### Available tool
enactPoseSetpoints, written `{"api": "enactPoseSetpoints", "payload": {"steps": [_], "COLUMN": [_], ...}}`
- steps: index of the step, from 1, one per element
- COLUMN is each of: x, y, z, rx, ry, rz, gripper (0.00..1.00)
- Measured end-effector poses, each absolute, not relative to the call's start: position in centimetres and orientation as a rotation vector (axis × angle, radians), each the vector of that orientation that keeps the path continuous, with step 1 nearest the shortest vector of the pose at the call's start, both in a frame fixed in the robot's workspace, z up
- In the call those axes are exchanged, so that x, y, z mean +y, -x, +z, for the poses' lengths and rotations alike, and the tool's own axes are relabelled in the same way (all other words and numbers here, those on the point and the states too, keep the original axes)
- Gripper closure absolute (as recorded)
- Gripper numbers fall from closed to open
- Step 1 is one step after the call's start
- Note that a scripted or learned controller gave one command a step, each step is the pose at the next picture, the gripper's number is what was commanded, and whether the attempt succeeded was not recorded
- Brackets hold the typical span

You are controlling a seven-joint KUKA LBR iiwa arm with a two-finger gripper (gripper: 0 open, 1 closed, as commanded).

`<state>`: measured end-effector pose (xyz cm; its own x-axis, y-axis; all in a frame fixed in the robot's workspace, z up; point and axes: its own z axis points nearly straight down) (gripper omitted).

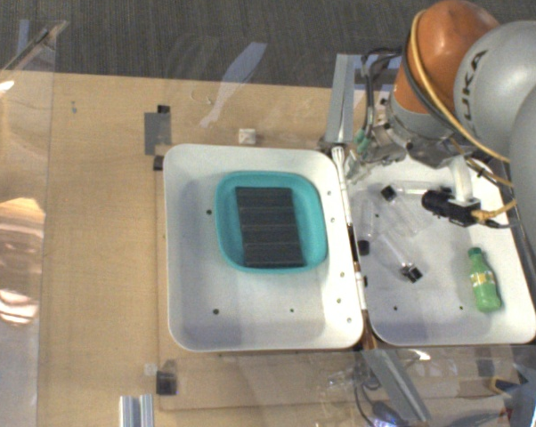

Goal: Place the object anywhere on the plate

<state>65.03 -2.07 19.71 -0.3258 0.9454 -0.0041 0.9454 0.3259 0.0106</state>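
Note:
A small green bottle (484,280) lies in the right bin (446,327), near its right wall. The teal plate (314,216) with a dark ridged centre sits in the left bin (250,323), towards the back. My gripper (400,232) hangs over the left half of the right bin, left of the bottle and apart from it. Its two dark fingertips (388,191) stand spread apart, open, with only bare bin floor between them.
The grey arm with its orange band (437,52) reaches in over the back right corner of the right bin, with black cabling (448,205) below it. The raised divider (350,238) between the bins separates the gripper from the plate.

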Motion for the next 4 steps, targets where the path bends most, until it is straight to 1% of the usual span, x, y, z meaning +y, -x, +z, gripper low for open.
{"api": "enactPoseSetpoints", "payload": {"steps": [1,2,3,4], "x": [5.6,5.5,-0.4,-0.2], "y": [-58.2,-58.2,-62.0,-62.2], "z": [18.6,18.6,18.5,19.8], "rx": [2.666,2.665,2.634,2.632], "ry": [-1.654,-1.654,-1.704,-1.697], "rz": [0.007,0.008,0.005,0.013], "gripper": [1.00,0.00,0.00,1.00]}}
